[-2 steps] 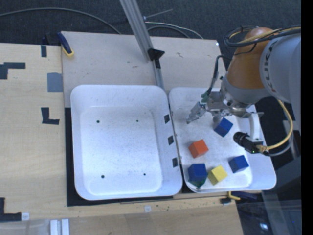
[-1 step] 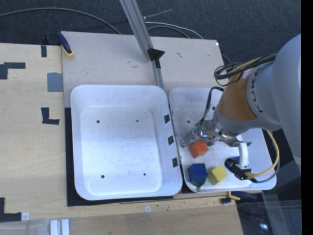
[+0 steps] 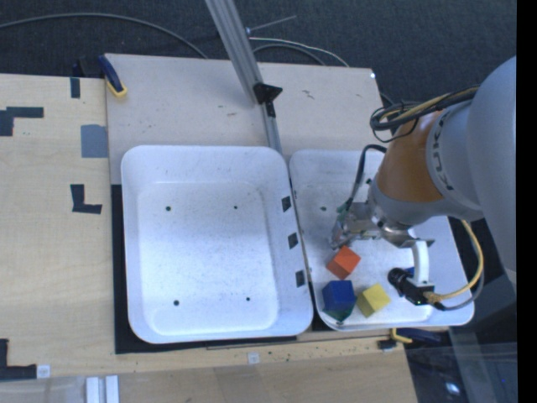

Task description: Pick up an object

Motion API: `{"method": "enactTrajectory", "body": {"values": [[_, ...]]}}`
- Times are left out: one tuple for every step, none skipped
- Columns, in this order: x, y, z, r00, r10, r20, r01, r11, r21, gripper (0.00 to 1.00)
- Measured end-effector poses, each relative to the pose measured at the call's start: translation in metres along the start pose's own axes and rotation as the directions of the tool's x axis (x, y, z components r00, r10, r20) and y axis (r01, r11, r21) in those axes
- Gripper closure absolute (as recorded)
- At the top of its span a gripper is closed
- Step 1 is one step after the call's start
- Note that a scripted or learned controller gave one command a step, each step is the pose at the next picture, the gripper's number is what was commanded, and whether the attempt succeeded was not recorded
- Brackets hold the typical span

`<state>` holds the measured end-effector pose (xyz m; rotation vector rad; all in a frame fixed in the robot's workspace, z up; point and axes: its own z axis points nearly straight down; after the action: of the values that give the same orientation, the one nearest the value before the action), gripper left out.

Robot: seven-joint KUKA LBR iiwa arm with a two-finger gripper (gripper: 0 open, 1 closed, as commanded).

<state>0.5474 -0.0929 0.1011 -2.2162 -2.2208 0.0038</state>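
- Camera view, layout: two shallow white bins sit side by side on the bench. The left bin (image 3: 134, 225) has nothing resting on its speckled floor. The right bin (image 3: 312, 175) holds all the loose objects.
- Camera view, objects: an orange block (image 3: 343, 263) lies near the middle of the right bin. A blue block (image 3: 338, 295) sits just below it, toward the near rim, with a small green item (image 3: 341, 314) at its lower edge, too small to identify. A yellow block (image 3: 373, 300) lies just beside the blue block, on its right. The three blocks form a close cluster; the blue and yellow ones look nearly touching.
- Camera view, arm: the grey arm (image 3: 470, 149) with its orange band reaches in from the right and comes down over the right bin. The gripper (image 3: 346, 235) is low in the bin, directly above the upper edge of the orange block.
- Camera view, gripper state: whether it is released or clenched cannot be told; the wrist body hides that region.
- Camera view, contact: the orange block rests on the bin floor. It appears to be at or just under the tool tip, but no grasp is visible.
- Task progress, as a judgement: the approach to a candidate object looks done, with the orange block the likely target. Closing on it, confirming the hold and lifting it clear of the bin remain.
- Risk, as a judgement: the neighbouring blocks are close, so a descent slightly off centre could push the orange block instead of capturing it.
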Motion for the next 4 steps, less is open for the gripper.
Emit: {"method": "enactTrajectory", "body": {"values": [[0.0, 0.0, 0.0, 1.0, 0.0, 0.0, 0.0, 1.0, 0.001, 0.0], [0.001, -0.031, 0.01, 1.0, 0.002, 0.0, -0.002, 1.0, 0.002, 0.0], [0.001, -0.03, 0.0, 1.0, 0.0, 0.0, 0.0, 1.0, 0.0, 1.0], [-0.053, -0.009, 0.009, 1.0, 0.004, 0.003, -0.004, 1.0, -0.004, 1.0]]}}
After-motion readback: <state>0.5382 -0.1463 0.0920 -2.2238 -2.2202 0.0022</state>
